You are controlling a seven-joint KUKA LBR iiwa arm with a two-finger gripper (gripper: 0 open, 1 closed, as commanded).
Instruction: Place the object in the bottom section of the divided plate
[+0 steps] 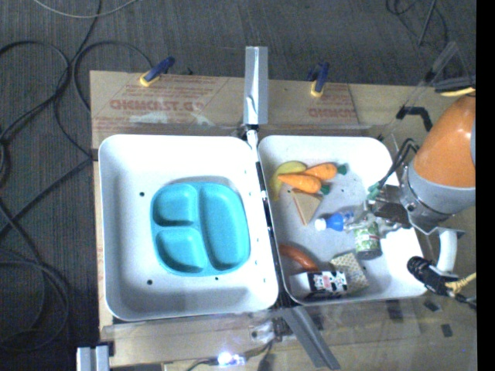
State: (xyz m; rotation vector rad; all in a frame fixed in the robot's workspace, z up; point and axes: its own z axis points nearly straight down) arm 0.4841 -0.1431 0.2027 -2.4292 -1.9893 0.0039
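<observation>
Blue and divided into three sections, the plate [201, 226] lies in the middle of the left white bin [124, 284], with nothing on it. One long section runs down its right side and two smaller ones sit on its left. The right white bin [387, 161] next to it holds a jumble of things: two orange carrots [311, 178] near the top with a yellow-green piece [289, 168] behind them, a tan wedge [307, 205] just below, a small bottle with a blue cap [337, 222] near the middle, a greenish can [368, 239] just beside it, a reddish sausage-like piece [297, 256] lower left, a checkered block [352, 266] and a dark box with a printed label [327, 282] along the bottom edge.

The grey arm with its orange band [452, 149] reaches in from the right, and its gripper [377, 213] is over the right bin, close above the can and the bottle. Whether anything is between them cannot be told, and the state of the fingers is not clear from this slant. Both bins rest on a brown tabletop [170, 103] with two blue-and-yellow clamps [156, 71] at its far edge.
</observation>
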